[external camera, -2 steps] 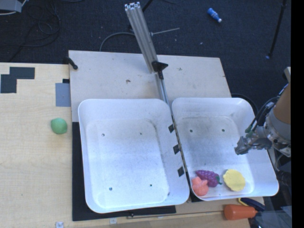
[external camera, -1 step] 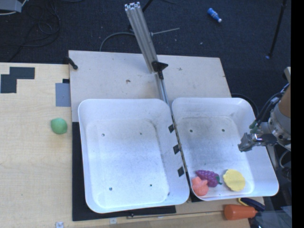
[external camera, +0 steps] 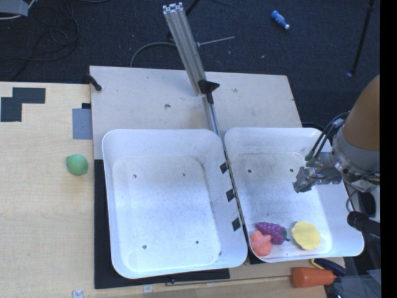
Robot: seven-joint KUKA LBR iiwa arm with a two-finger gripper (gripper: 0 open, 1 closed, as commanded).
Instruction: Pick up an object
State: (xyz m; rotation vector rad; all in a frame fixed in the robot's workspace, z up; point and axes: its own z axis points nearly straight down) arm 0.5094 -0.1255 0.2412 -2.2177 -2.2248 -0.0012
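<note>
A: Where's your grey two-finger gripper (external camera: 302, 183)?

B: Above the right shallow white bin (external camera: 279, 143), grip unreadable. Your purple knobbly toy (external camera: 271, 230), orange lump (external camera: 261, 244) and yellow disc (external camera: 306, 235) lie along its near edge.

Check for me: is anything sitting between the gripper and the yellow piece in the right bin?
Nothing visible does. The gripper is above bare floor of the right bin, and the yellow piece lies nearer the front edge, with the purple grapes off to its left.
</note>
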